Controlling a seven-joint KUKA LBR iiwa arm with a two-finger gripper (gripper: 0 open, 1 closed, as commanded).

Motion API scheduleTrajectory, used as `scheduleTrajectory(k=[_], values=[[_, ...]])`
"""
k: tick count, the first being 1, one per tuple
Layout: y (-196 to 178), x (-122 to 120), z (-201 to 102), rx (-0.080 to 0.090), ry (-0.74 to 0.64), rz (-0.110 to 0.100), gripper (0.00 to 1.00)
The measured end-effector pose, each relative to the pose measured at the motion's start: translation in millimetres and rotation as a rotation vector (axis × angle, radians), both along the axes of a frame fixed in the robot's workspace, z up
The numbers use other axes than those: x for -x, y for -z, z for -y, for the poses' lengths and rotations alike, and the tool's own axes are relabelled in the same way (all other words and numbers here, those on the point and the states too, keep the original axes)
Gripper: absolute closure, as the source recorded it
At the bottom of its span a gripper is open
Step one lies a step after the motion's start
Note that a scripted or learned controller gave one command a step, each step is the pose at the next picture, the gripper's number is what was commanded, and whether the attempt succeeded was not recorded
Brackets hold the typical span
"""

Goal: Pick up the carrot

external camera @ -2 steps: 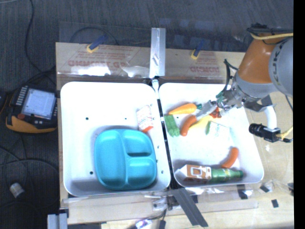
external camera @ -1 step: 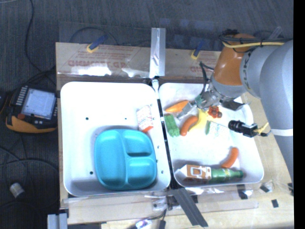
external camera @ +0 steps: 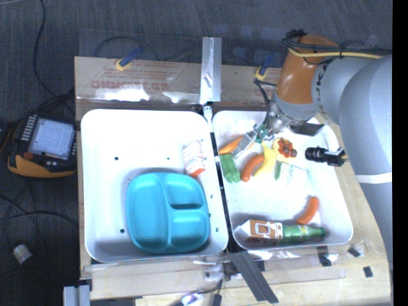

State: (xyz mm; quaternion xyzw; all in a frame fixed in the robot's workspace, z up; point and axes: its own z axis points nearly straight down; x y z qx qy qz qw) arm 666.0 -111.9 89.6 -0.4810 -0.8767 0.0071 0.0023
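Arm reaches into the right bin. Fingers hover low, their spread unreadable; the carrot lies just left of them. Best to centre over it, then close across its width.

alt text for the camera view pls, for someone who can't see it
The robot arm reaches from the right and holds its hand low over the far part of the right bin, at an orange carrot among toy foods. A green bottle lies along that bin's near wall; the left bin holds a blue divided plate.
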Motion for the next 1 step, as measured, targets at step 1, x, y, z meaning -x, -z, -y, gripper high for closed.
scheduleTrajectory(k=[1], values=[[-0.2,12.4,-4.7,-0.003,-0.2,0.02,0.0]])
